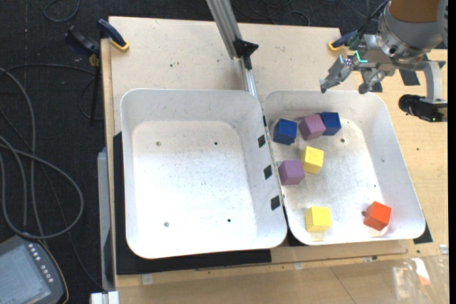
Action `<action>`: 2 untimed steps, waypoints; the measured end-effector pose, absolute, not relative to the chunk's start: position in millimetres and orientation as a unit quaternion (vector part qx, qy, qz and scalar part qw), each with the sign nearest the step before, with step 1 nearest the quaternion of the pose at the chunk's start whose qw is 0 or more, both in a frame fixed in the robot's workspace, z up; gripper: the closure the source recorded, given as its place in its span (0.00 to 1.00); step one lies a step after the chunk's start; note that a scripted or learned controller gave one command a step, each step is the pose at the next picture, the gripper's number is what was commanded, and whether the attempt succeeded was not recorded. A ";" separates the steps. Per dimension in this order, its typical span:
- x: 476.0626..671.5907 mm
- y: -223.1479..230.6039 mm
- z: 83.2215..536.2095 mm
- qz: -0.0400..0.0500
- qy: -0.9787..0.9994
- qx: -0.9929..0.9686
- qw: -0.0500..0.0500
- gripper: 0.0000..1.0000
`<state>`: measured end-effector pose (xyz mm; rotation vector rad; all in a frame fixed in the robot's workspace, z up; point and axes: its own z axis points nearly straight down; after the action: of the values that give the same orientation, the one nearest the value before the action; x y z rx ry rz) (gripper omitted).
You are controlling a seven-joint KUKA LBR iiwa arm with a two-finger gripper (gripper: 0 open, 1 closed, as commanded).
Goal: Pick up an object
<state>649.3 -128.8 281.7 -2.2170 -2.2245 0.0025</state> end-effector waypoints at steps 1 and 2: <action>638.4 -128.4 228.6 0.002 -0.707 -0.707 0.002 0.00; 638.9 -130.3 164.3 0.002 -0.707 -0.707 0.002 0.00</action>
<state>638.9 -130.3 164.3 -2.2190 -2.2172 0.0069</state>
